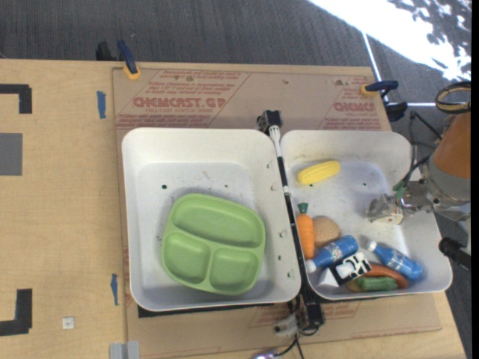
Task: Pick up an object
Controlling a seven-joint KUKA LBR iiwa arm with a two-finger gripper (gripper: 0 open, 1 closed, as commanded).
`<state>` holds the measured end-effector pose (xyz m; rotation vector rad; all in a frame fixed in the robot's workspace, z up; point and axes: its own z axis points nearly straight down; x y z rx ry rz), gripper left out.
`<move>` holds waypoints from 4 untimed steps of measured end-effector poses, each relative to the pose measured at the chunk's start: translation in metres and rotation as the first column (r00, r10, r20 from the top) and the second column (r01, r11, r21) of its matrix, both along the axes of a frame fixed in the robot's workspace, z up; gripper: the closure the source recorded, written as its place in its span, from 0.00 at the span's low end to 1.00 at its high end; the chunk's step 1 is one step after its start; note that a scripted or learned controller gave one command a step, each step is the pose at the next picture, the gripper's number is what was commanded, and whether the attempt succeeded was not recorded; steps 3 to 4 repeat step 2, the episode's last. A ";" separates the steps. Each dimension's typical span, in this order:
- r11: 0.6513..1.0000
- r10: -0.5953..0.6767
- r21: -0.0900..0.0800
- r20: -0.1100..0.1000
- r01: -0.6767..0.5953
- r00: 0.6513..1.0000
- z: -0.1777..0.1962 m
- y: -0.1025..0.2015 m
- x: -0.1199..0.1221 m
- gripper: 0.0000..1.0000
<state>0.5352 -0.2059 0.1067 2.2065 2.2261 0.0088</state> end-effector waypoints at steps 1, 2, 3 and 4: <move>0.990 -0.139 0.003 -0.011 0.139 0.990 0.047 0.071 -0.028 1.00; 0.964 -0.265 0.001 -0.009 0.265 0.964 0.109 0.132 -0.042 1.00; 0.964 -0.265 0.001 -0.009 0.265 0.964 0.109 0.132 -0.042 1.00; 0.964 -0.265 0.001 -0.009 0.265 0.964 0.109 0.132 -0.042 1.00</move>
